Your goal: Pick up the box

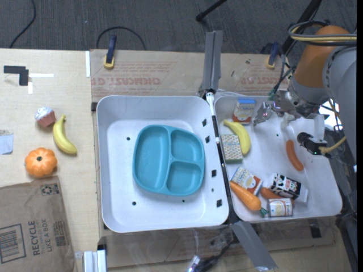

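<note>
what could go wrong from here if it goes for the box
The small orange and white box lies wedged among clutter in the right bin: a carrot touches its lower edge and a cow-print carton sits close by, so the jaws may catch a neighbour instead. The gripper hangs far off, near a jar and a banana, which it could bump on its way.

Grey carpet floor (142,10), wooden bench (45,84), black cables (22,16)

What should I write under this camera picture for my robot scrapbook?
Robot gripper hovers over the right bin of toy food, near a banana and small box.
</note>
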Motion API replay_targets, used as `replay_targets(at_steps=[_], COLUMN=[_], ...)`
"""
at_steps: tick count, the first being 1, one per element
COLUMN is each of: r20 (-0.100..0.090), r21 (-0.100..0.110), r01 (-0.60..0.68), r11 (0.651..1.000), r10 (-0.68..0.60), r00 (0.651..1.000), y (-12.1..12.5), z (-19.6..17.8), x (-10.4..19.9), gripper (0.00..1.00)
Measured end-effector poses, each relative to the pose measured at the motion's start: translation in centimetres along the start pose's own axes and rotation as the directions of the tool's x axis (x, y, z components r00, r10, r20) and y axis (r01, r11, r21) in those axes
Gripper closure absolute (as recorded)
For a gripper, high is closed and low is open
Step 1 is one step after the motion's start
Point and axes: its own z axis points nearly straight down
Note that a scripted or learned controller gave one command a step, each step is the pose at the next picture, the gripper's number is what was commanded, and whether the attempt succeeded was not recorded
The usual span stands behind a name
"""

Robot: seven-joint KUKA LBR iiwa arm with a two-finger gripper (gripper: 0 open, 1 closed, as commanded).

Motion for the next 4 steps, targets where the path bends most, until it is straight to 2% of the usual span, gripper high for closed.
replay_targets(at_steps=[1, 2, 3, 4], r20=[0.000, -0.001, 0.000, 0.000], r21=[0.000, 0.000, -0.001, 0.000], r01=[0.000, 0.057, -0.031, 0.086], r11=[1.000, 0.998, 1.000, 0.996], r10=[0.000, -0.057, 0.031, -0.086], r00=[1.000, 0.998, 1.000, 0.996], y=[0.0, -2.5, 0.0, 0.0], z=[0.0, 0.0, -3.5, 0.0], x=[0.0, -0.3, -0.4, -0.4], gripper=[0.00, 0.00, 0.00, 0.00])
